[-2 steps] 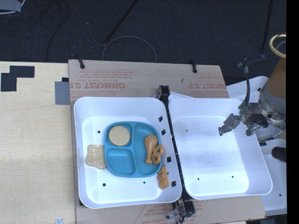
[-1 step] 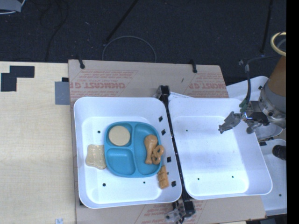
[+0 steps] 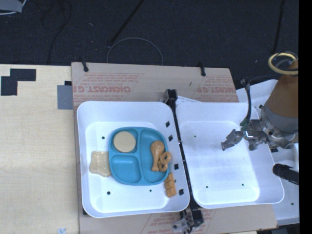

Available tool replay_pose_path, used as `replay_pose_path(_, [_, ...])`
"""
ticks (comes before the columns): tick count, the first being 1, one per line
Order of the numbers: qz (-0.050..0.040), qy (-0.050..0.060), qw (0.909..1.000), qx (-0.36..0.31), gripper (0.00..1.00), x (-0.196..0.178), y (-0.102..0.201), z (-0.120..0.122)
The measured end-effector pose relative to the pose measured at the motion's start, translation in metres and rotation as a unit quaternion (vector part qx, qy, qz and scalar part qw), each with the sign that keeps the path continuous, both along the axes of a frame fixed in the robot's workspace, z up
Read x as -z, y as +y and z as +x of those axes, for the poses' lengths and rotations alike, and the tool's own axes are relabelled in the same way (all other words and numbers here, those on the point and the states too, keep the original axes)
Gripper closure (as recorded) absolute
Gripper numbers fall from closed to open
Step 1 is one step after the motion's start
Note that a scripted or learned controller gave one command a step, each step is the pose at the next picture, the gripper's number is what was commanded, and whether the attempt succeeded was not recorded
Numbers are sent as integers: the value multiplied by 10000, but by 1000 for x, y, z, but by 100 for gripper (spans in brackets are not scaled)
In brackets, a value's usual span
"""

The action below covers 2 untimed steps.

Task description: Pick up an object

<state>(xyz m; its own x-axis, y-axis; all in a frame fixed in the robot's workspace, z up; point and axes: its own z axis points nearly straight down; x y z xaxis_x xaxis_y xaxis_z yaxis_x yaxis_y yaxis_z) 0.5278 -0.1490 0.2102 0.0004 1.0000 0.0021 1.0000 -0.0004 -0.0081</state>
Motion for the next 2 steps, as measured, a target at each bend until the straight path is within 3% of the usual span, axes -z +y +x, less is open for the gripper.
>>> replay_pose_path(2, [4, 0, 10000, 6, 0, 102, 4, 3])
